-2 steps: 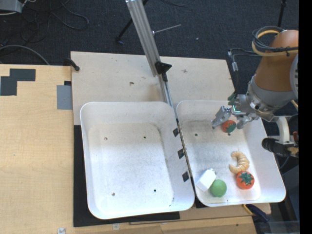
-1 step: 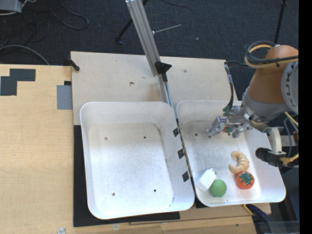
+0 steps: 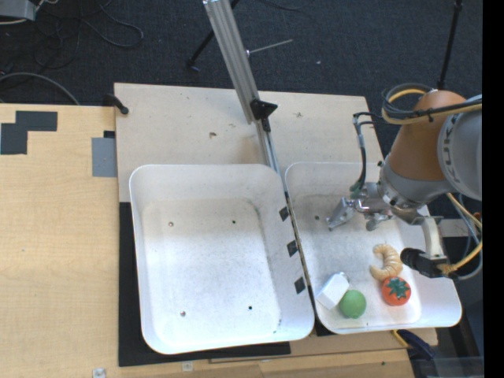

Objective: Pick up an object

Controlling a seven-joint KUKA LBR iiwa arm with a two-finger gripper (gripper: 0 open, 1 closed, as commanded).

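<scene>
The arm reaches in from the right and the claw (image 3: 358, 213) hangs over the upper part of the right bin (image 3: 315, 181), fingers splayed apart and nothing between them. This looks like the approach step of the pick: no object is grasped yet.

The candidates sit bunched at the near end of that same bin (well apart from the claw). There's a red tomato (image 3: 397, 290), a green ball (image 3: 353, 303) touching a white block (image 3: 333, 289), and a curled tan thing (image 3: 386, 261), maybe a shrimp or pastry toy, just above the tomato. The left bin (image 3: 150, 203) holds no candidate that I can see.

For the next move, my read is that the claw needs to travel toward the near end of the bin, settle above one item, then drop with fingers straddling it. The curled piece is closest; the ball and block touch, so going for either risks nudging the other.
</scene>
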